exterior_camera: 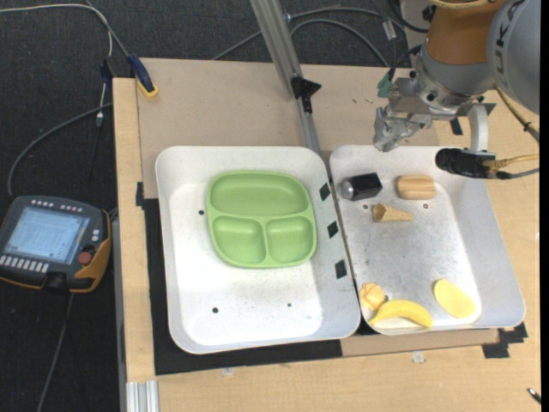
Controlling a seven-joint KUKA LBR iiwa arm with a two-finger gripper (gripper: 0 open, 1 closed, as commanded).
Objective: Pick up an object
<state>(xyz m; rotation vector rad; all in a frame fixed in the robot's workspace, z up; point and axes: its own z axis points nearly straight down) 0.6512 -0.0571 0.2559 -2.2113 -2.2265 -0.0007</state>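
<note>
Two shallow white bins sit side by side on the tabletop (pixel 214 101). The left bin (pixel 184 316) holds one thing — a green divided plate (pixel 260 219) with one long compartment at the far side and two smaller ones at the near side, lying flat toward the bin's far half.

The right bin (pixel 480 256) carries several small things. Near its far edge lies a black cylinder-like object (pixel 361 186) with a silvery end, and just to its right, apart from it, a tan block (pixel 415 187) shaped like a bread roll. A little nearer the camera, between those two, lies a small tan cone-shaped piece (pixel 390 214). At the bin's near edge a yellow banana (pixel 401 314) curves along the rim, touching a pale peeled-looking piece (pixel 371 296) at its left end. To the banana's right, close but separate, lies a flat yellow oval (pixel 453 298).

The arm (pixel 467 33) reaches in from the right, and its hand (pixel 390 134) hangs above the far rim of the right bin, just beyond the black object — nothing is seen between its fingers, and whether they stand apart or together I cannot tell. A black part (pixel 463 161) juts out beside the wrist, over the bin's far right corner.
</note>
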